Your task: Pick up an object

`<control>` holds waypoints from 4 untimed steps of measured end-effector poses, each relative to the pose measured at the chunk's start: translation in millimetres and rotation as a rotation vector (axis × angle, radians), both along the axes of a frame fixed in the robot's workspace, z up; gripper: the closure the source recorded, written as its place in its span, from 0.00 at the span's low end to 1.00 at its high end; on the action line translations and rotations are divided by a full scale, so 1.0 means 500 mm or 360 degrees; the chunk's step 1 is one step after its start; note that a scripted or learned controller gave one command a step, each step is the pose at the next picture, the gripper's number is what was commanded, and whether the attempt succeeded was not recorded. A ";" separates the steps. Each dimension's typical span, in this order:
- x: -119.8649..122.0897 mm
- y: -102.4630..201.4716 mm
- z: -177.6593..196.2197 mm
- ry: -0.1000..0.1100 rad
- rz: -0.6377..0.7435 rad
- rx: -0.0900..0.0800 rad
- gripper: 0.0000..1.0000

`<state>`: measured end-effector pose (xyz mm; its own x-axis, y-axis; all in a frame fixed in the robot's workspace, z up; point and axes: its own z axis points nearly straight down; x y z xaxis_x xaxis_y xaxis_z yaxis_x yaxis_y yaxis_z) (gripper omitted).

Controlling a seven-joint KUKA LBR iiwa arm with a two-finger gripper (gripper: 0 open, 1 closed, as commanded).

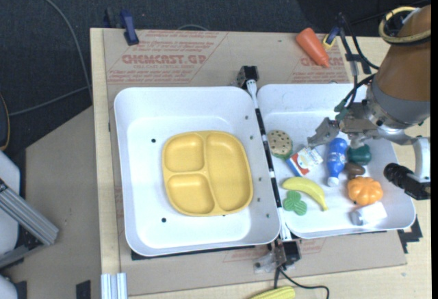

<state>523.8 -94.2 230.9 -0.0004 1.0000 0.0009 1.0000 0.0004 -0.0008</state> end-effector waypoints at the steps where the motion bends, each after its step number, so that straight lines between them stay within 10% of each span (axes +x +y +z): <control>1: -0.030 -0.104 -0.294 0.0000 -0.0002 -0.0002 0.00; 2: 0.091 -0.072 -0.292 -0.0003 0.0001 -0.0001 0.00; 3: 0.214 -0.172 -0.292 -0.0003 0.0000 -0.0004 0.00; 4: 0.287 -0.087 -0.291 -0.0005 0.0002 -0.0002 0.00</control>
